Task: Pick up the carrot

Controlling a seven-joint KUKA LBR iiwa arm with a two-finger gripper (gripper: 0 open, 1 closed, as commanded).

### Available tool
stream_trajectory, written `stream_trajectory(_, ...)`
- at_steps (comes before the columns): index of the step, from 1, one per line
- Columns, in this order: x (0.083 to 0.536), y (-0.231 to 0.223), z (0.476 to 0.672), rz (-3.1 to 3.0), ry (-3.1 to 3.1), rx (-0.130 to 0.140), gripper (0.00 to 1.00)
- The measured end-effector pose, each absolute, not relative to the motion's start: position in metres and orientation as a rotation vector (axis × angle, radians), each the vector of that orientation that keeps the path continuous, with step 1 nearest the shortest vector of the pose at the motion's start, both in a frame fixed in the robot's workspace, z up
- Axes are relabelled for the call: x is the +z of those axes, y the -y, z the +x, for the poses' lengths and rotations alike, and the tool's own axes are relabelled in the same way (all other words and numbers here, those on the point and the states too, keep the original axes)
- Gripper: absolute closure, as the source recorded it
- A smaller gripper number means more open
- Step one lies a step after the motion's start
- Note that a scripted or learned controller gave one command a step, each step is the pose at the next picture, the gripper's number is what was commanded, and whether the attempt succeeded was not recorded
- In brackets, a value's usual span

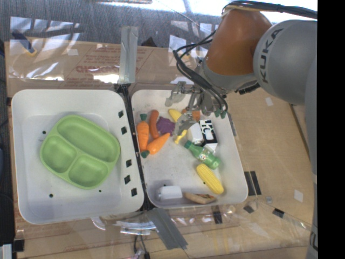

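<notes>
Lying nearest the camera in the right white bin [237,171], a tan, bread-like oblong piece [198,198] is seen against the front wall, with a small white block [170,192] just beside it on its left. Slightly farther in, a yellow corn cob [210,178] is set at a slant, and a green plastic bottle [202,153] is laid just beyond it. A black-and-white printed carton [207,132] is found beyond the bottle.

Toward the bin's left wall, three orange carrot-like pieces are grouped: a slanted orange carrot [158,143], an upright orange carrot piece [143,136] to its left, and a darker reddish-orange piece [154,122] behind. A purple toy vegetable [165,126] is touched by the slanted carrot's far end, and a small yellow piece [175,115] is placed beyond it.

The two-finger gripper [188,118] is held over the bin's middle, near the yellow piece and apart from the carrots; whether its fingers are wide or narrow cannot be told, and nothing is seen between them.

In the left white bin [32,198], a green three-compartment plate [80,150] is rested.
</notes>
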State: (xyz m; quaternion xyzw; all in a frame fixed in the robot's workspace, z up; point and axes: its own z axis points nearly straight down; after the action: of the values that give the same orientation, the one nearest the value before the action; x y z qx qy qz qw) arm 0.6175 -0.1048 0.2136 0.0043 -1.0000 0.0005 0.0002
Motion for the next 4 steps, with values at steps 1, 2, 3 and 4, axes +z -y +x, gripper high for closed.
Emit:
stream_trajectory(1, 0.1, 0.099, 0.598, -0.045, 3.157, 0.0, 0.0)
stream_trajectory(2, 0.114, 0.098, 0.601, -0.033, 3.168, 0.003, 1.0)
stream_trajectory(3, 0.237, 0.085, 0.597, 0.024, 3.155, 0.004, 1.0)
stream_trajectory(4, 0.287, 0.214, 0.622, -0.193, 3.143, 0.007, 1.0)
